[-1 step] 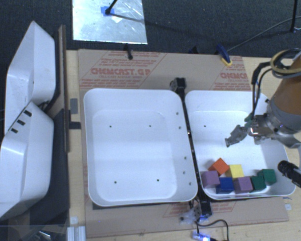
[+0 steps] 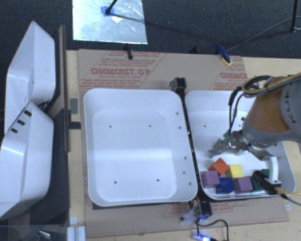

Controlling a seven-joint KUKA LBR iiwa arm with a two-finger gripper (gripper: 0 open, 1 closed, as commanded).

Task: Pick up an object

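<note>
I saw the small blocks (image 2: 230,177), likely light, stiff and best pinched on flat opposite sides, clustered at the lower edge of the right bin (image 2: 205,114), with the gripper (image 2: 221,145) just above them, its state unclear.

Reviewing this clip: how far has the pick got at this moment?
Done: the arm has reached over the right bin, with the gripper low above the block cluster. In hand: nothing visibly lifted; the orange block, yellow block, blue block and two purple blocks all lie on the bin floor. Left: close on one block and raise it.
</note>
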